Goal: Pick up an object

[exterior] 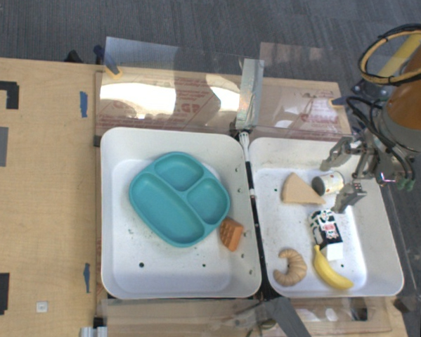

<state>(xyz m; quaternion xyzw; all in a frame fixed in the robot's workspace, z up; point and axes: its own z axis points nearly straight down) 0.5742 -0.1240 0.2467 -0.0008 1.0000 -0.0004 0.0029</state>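
Overhead slanted view of a wooden surface [39,212] bearing two shallow white bins side by side. The left bin [114,265] contains a teal divided plate [179,198] with three compartments; a small orange block [231,234] lies just beside the plate's lower right rim, on the bin floor. The right bin [381,279] contains a tan wedge [299,191], a small white cylinder [329,183] touching or just beside the wedge's right corner, a black-and-white item [326,229] below them, a banana [330,270] near the front wall, and a croissant [290,266] to the banana's left. The arm enters from the right, its orange band [414,115] visible above the wrist. The gripper [347,177] hangs over the upper right part of the right bin. Its two fingers [336,154] are spread wide, one above and one to the lower right of the white cylinder, so that the cylinder sits roughly between them; nothing is clamped, and whether either finger touches the cylinder or the bin floor cannot be told.
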